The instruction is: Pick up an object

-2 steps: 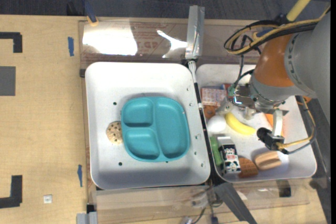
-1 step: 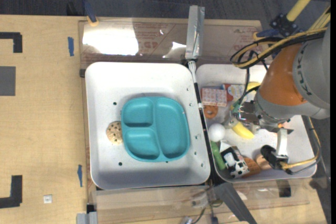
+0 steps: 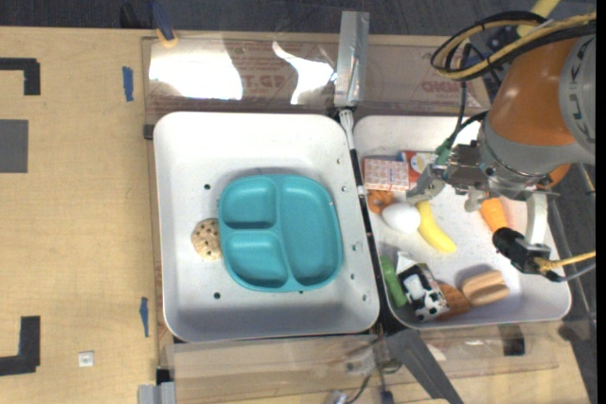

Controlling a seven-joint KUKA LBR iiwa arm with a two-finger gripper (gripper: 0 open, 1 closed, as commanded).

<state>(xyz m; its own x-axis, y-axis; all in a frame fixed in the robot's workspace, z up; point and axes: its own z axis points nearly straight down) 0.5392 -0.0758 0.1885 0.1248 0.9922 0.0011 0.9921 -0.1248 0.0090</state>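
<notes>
My gripper [image 3: 437,181] hangs low over the right bin [image 3: 549,300], just above its far-middle part. A white egg [image 3: 401,219] and a yellow banana [image 3: 435,229] lie right under and in front of it. Nothing shows held in it. A pink-and-white box [image 3: 384,172] sits to the gripper's left by the bin's far wall. An orange carrot-like piece [image 3: 494,212] lies to its right. A tan bun [image 3: 484,285], a black-and-white toy [image 3: 422,291] and a green piece [image 3: 390,279] lie nearer the front.
The left bin [image 3: 180,203] holds a teal divided plate [image 3: 281,231] with a cookie [image 3: 206,238] beside its left edge. A black part on a cable [image 3: 516,247] hangs over the right bin's right side. The grey and orange arm [image 3: 535,104] covers the far right corner.
</notes>
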